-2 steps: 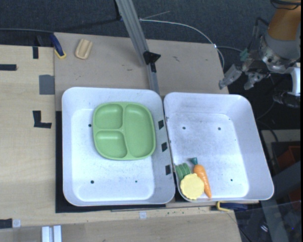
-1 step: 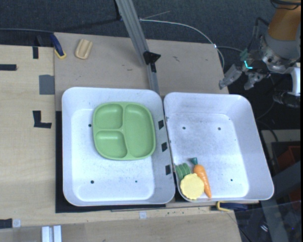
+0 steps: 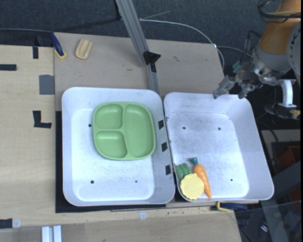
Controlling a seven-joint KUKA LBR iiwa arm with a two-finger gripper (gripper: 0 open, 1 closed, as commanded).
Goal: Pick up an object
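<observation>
Camera view: hand above right bin.

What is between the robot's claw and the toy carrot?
In the camera view, just bare speckled floor of the right bin lies between the gripper and the carrot.

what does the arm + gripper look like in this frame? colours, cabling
The arm is grey with an orange band above the wrist. The gripper is a small dark grey metallic unit with two short fingers. Thin dark cables loop beside the arm's upper part.
</observation>
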